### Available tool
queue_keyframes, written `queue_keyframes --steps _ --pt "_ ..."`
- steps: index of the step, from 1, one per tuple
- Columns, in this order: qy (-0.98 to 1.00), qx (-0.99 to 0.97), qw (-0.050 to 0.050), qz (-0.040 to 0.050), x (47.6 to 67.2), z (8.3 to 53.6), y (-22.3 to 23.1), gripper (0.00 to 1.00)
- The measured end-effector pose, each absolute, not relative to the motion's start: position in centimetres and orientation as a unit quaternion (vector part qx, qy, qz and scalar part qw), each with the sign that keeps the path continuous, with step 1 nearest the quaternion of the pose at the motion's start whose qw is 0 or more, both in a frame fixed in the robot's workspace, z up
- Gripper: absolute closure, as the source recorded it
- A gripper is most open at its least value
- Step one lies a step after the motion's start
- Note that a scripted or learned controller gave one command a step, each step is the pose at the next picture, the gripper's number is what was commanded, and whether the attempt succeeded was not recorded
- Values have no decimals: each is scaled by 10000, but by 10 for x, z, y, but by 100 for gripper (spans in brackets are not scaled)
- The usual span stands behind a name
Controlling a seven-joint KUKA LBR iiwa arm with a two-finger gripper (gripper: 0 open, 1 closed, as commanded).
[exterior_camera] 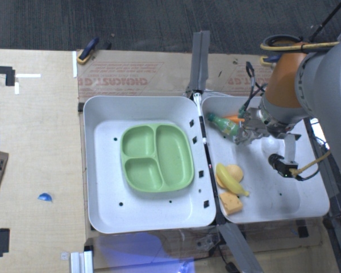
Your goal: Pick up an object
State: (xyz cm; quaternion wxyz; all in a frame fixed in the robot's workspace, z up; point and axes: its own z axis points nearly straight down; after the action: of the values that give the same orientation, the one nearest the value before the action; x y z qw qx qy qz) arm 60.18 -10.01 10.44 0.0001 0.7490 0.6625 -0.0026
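Observation:
In the right bin (pixel 307 206), my gripper (pixel 245 134) hangs low at the far left part, under the grey arm with its orange band (pixel 284 84). Just left of the gripper lies a green object (pixel 221 123), and a small orange piece (pixel 234 118) lies against it. The gripper's tip is right beside these two, and whether it touches them is unclear. Nearer the front of the same bin lie a yellow banana (pixel 232 182), a pale peach-coloured piece (pixel 235 171) behind it, and an orange-tan block (pixel 231 203).
The left bin (pixel 102 209) holds a green divided plate (pixel 157 156). A ridge (pixel 204 152) separates the two bins. A black cable loop with a connector (pixel 281 165) hangs from the wrist over the right bin. Small items lie on the bench to the left.

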Motion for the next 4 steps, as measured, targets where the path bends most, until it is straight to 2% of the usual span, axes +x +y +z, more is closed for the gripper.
queue_keyframes --steps 1,2,3,4 --pt "6626 7490 1 -26 602 104 -100 0" --pt "7141 7000 -65 -79 654 88 -104 0" --pt "7539 6569 12 -7 659 192 -66 0" --pt "7575 6528 11 -1 635 93 -104 0"
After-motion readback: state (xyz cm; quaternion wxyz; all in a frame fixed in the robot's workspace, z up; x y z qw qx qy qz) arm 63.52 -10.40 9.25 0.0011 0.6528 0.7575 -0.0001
